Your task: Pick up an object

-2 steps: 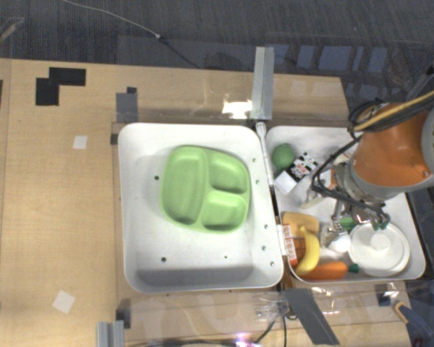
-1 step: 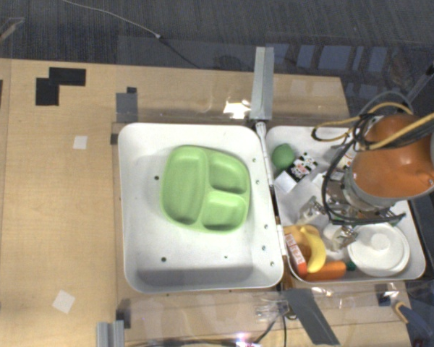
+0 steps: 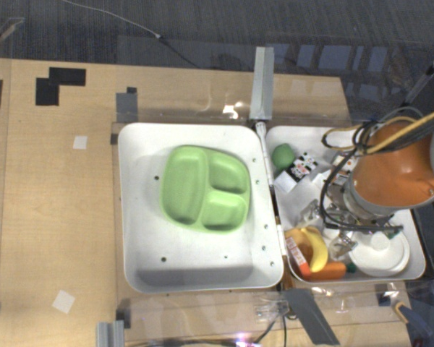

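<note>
On the left, the wooden surface (image 3: 50, 215) carries a few black and pale markers, and next to it sits the left bin (image 3: 137, 266), which holds a green divided plate (image 3: 205, 188) lying near its middle, tilted a little toward the far right corner. A grey divider post (image 3: 261, 82) stands behind the seam where the two bins meet. The right bin (image 3: 419, 264) is crowded: a green ball (image 3: 281, 155) lies at its far left corner, just beside a small white box with black and red print (image 3: 299, 168); nearer the front left lie a yellow banana (image 3: 315, 247), a red-labelled packet (image 3: 294, 250) touching the banana's left side, and an orange carrot-like piece (image 3: 327, 270) just in front of it. A white round dish (image 3: 380, 253) rests at the front right. The arm's orange band (image 3: 396, 168) hangs over the right bin, and the gripper (image 3: 341, 236) reaches down below it, just right of the banana and at the left edge of the dish. Cables and metal parts crowd the gripper, so whether it is spread or pressed together cannot be told, and nothing can be seen held in it.
</note>
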